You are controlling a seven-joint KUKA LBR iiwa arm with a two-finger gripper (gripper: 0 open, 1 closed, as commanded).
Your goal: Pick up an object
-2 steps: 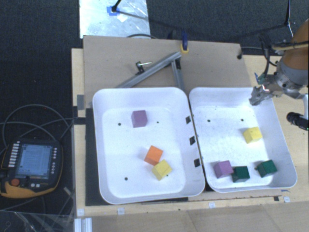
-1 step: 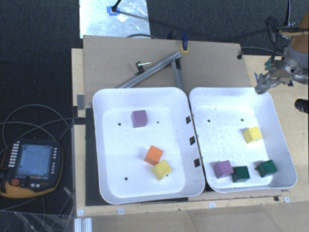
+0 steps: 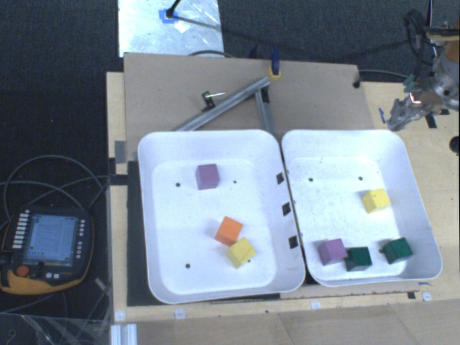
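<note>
The metal two-finger gripper (image 3: 399,115) hovers beyond the right shallow white bin (image 3: 413,185), nothing grasped; its jaw state I cannot tell. The approach step is in hand: descend toward the yellow wooden cube (image 3: 375,200).

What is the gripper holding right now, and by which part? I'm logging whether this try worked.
Nothing. The gripper sits beyond the right bin, past its far corner, with no block between its fingers.

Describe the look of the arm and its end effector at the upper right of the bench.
The end effector is small, pale grey metal with a glossy sheen. Above it sits a bulkier grey wrist with dark cables looping around it and an orange patch at the frame's edge.
</note>
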